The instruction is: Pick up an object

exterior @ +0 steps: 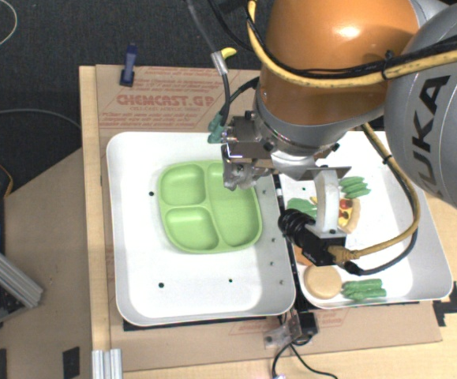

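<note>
Arm (346, 61): the grey KUKA with its orange band takes up the upper right and hangs over the seam between the two bins, hiding much of the right one.
Left bin (133, 267): a shallow white bin holding one thing, the divided plate.
Right bin (425, 267): a shallow white bin with the small toy foods, partly under the arm.
Green divided plate (204, 212): three compartments, lying flat and slightly turned in the upper right part of the left bin, its right edge near the bin wall.
Gripper (327, 204): a white finger shows over the right bin, just beside the hot dog; I cannot tell whether the fingers are spread or pressed together, and nothing is seen between them.
Toy hot dog (346, 212): lies touching or just beside the white finger, near the green pieces.
Green bean pods (366, 290): at the bin's near edge, just beside the tan round piece; another green piece (354, 186) sits farther up.
Tan round piece (323, 281): flat, close to the divider wall.
Step in hand, as I judge it: settling on a small item in the right bin.
Doing it well: centre the fingers across the hot dog's narrow width, stay clear of the neighbouring pieces and the bin wall, and close only once low enough to take it.
</note>
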{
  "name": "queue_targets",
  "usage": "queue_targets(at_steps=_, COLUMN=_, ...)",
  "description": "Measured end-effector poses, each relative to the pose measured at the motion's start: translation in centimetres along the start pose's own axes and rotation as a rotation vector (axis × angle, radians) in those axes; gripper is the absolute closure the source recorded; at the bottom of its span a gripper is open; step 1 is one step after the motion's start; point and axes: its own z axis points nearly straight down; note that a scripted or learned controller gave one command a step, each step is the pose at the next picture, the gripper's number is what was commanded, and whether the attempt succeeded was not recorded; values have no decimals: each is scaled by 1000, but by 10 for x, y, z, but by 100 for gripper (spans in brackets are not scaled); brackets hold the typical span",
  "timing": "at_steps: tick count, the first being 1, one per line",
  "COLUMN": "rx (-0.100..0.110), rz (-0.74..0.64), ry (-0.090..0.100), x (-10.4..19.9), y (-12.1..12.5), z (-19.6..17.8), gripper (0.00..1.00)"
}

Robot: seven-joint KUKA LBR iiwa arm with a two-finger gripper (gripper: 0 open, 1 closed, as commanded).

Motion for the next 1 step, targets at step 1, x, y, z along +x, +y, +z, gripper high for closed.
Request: queue_targets(at_steps=1, rx=15, rz=16, ry=-10, x=-66, y=1, z=4, gripper=100)
